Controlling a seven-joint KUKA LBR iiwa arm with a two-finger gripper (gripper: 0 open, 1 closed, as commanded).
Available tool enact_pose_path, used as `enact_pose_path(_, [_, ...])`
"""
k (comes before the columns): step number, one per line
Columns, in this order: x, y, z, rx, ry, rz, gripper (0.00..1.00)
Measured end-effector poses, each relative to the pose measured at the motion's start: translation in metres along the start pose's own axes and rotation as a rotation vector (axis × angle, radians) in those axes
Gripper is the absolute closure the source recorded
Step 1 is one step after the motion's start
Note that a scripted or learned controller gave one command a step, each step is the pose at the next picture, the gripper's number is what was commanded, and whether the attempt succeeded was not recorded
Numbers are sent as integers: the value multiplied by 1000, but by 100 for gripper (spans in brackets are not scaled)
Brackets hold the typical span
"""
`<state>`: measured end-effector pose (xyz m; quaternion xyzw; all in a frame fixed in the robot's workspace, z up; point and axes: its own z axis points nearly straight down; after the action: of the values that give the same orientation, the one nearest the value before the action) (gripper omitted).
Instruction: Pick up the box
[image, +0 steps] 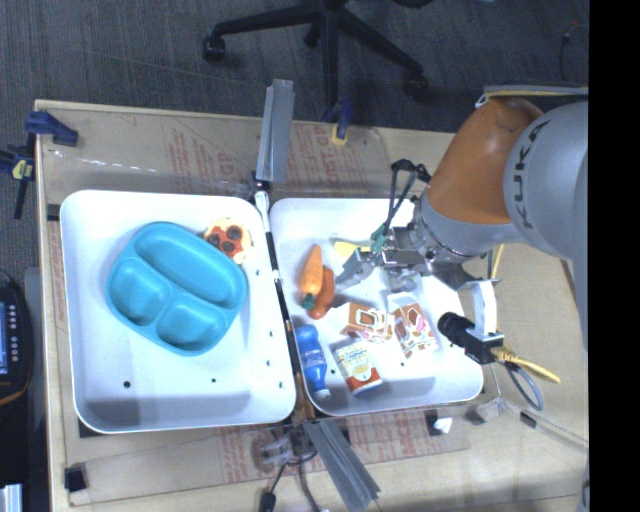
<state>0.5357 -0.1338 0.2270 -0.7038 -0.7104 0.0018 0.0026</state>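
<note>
Tool (362, 266) over right bin (460, 385), box (357, 365) below, well apart

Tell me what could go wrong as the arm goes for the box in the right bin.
Crowding: the box lies close beside the blue bottle and two flat packets, so a grasp might catch or push a neighbour. It also sits near the right bin's front wall, leaving little room on that side. The gripper is over the carrot, not the box, and could bump it.
</note>
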Motion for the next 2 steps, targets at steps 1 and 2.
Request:
enact_pose_path(1, [0, 0, -9, 3, 0, -6, 100])
enact_pose_path(2, [53, -9, -35, -4, -3, 31, 100])
